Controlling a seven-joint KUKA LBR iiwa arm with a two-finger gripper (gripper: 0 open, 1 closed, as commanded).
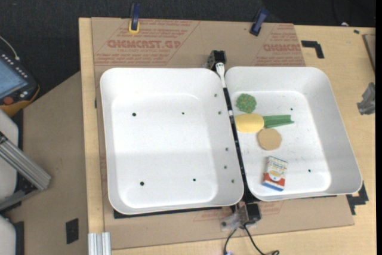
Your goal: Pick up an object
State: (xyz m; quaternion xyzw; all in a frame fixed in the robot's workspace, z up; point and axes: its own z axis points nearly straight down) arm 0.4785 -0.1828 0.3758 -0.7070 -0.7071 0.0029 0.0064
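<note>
Several small objects lie in the right bin (pixel 322 83), near its left side. A green broccoli-like piece (pixel 246 103) sits farthest back. In front of it lies a yellow item (pixel 249 123) with a green stalk (pixel 277 121) pointing right. A round tan disc (pixel 269 140) rests just below that. A small red, white and blue box (pixel 275 174) lies near the front wall. A grey part of my gripper (pixel 366 100) pokes in at the right edge, outside the right bin's rim and well away from all the objects.
The left bin (pixel 119 86) is a bare white tray beside the right one, both on a cardboard sheet (pixel 179 39) held by two clamps at the back. A cable and connector (pixel 245 215) sit at the front between the bins.
</note>
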